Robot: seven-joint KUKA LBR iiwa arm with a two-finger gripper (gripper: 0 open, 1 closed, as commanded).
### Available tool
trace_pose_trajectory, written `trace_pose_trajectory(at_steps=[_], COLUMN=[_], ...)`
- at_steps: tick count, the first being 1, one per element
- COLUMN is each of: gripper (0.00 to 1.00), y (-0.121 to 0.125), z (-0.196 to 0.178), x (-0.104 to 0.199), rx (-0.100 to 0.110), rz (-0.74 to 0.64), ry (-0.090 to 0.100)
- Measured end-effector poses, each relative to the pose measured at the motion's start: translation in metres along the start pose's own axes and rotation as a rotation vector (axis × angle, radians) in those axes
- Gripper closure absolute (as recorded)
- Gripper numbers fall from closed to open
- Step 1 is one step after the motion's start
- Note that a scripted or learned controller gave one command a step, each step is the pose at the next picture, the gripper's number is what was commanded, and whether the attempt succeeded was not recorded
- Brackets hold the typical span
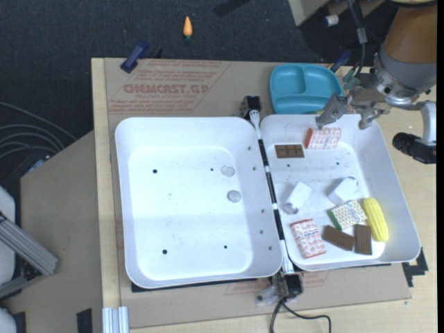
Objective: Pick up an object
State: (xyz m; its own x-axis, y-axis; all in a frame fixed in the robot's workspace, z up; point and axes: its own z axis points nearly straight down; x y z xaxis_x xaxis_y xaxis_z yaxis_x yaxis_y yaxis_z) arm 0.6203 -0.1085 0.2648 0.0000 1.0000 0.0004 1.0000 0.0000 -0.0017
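fingers (347, 116) spread wide, gripping nothing, poised above pink packet (324, 139) at right bin's (388, 179) far edge, arm (409, 40) reaching from right

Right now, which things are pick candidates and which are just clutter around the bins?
Pick candidates, all in the right bin:
- red-patterned packet, just below the pincer
- brown bar
- white block
- corn cob
- red packet

Just lying about:
- blue tray behind the bins
- left bin
- blue clip
- orange bit on the floor

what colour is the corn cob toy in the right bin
Yellow: the corn cob lies near the right bin's right rim, clearest in the camera view.
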Motion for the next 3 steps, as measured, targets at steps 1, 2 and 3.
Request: trace_pose_trajectory(at_steps=[1,2,3], gripper=[0.00,1.00,0.00], y=[0.036,0.038,0.038], z=[0.180,0.169,0.169], x=[0.012,0.012,0.012], rx=[-0.001,-0.006,-0.005], rz=[0.000,-0.001,-0.001], ry=[0.000,-0.001,0.000])
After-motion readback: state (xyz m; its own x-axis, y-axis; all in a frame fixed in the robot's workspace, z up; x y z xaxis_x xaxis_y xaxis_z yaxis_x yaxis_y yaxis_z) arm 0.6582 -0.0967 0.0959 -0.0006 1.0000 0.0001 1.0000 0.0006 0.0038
